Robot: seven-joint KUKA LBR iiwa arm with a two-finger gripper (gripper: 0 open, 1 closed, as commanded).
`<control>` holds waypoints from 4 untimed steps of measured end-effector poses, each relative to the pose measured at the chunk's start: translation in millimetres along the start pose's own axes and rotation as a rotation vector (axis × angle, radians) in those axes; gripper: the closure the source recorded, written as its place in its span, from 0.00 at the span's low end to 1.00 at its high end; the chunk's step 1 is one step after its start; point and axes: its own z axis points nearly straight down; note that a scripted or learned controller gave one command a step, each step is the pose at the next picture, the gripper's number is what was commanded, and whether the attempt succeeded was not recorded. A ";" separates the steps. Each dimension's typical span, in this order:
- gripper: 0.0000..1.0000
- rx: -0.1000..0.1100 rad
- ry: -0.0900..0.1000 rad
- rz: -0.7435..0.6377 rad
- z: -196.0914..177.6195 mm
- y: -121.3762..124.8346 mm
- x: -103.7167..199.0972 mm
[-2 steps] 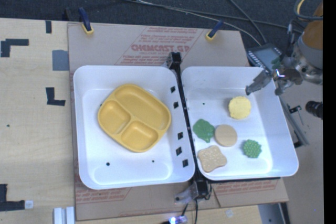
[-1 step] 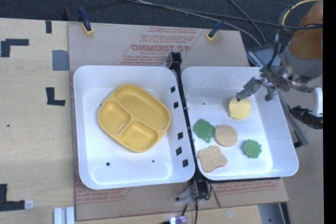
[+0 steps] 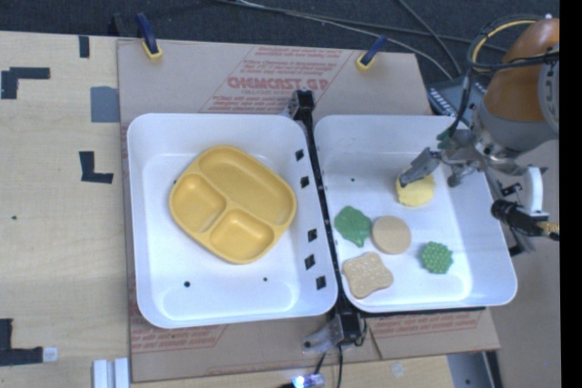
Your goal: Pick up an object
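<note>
The right bin [image 3: 482, 286] holds several small toy foods. A pale yellow piece [image 3: 416, 193] lies near its middle back. Below it sit a dark green leafy piece [image 3: 352, 224], a round tan disc [image 3: 392, 234], a small green knobbly ball [image 3: 436, 257] and a tan toast-shaped piece [image 3: 366, 273]. My gripper [image 3: 428, 180] hangs low over the right bin, open, its fingers spread. The left fingertip [image 3: 408, 178] rests right at the yellow piece's top edge, and the other finger stands apart to the right. Nothing is clamped between them.
A yellow divided plate [image 3: 233, 202] lies in the left bin [image 3: 150, 286]. A black divider [image 3: 314, 195] runs between the bins. The arm's orange band [image 3: 532, 36] and cables crowd the right bin's right wall. Two clamps [image 3: 148, 41] pin the cardboard at the back.
</note>
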 end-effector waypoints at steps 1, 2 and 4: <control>0.00 -0.001 0.000 0.000 43.8 -2.6 -2.4; 1.00 -0.004 -0.001 -0.001 31.6 -1.6 -1.9; 1.00 -0.012 -0.002 0.000 -80.8 -2.8 5.1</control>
